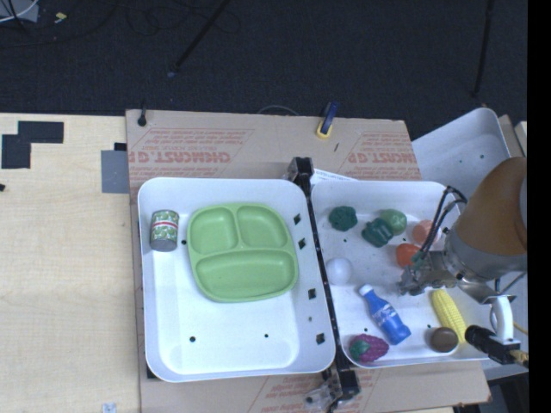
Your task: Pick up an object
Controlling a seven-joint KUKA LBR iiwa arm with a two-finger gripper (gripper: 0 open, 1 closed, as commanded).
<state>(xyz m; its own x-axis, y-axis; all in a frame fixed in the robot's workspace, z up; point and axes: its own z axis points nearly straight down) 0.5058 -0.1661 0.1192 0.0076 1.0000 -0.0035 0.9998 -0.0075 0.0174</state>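
A: Left bin (164,334): small printed can (164,230), green divided plastic plate (242,252). Right bin (344,317): blue plastic bottle (385,314), yellow corn cob (447,311).

B: Gripper (415,280) low between them; jaw state, cannot tell. Crowding risks nudging neighbours, missing.

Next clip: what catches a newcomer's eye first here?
The green divided plate in the left bin, with a small can beside it. In the right bin, the arm's gripper hangs over scattered toys, near a blue bottle and yellow corn.
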